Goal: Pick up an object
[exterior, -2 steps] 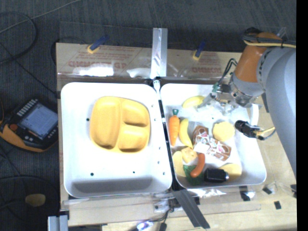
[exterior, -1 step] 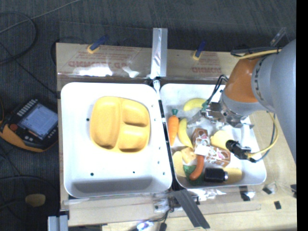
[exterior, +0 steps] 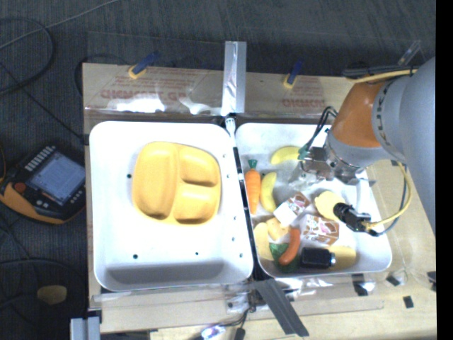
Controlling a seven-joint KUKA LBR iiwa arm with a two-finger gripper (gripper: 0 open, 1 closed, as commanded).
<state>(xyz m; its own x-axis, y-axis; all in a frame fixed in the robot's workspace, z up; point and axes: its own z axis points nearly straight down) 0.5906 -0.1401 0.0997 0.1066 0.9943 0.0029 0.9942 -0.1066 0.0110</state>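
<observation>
The right bin point(exterior: 379, 250) holds several toy foods. An orange carrot point(exterior: 253, 188) lies along its left wall beside a yellow-green piece point(exterior: 269, 190). A yellow wedge point(exterior: 284, 154) sits near the back. Two white printed packets point(exterior: 293, 207) point(exterior: 318, 229) lie mid-bin, with a pale round slice point(exterior: 328, 204) to their right. A red-orange pepper point(exterior: 289, 250) and a black block point(exterior: 316, 258) sit at the front. My gripper point(exterior: 316, 166) reaches down over the bin's back middle, just above the packets, below the arm's orange band point(exterior: 356, 119).
A yellow divided plate point(exterior: 175, 181) lies in the left bin point(exterior: 106, 261). A thin wall point(exterior: 241, 190) separates the bins. A black cable plug point(exterior: 352, 216) hangs off the wrist over the right bin. A pendant point(exterior: 46, 183) rests on the floor at left.
</observation>
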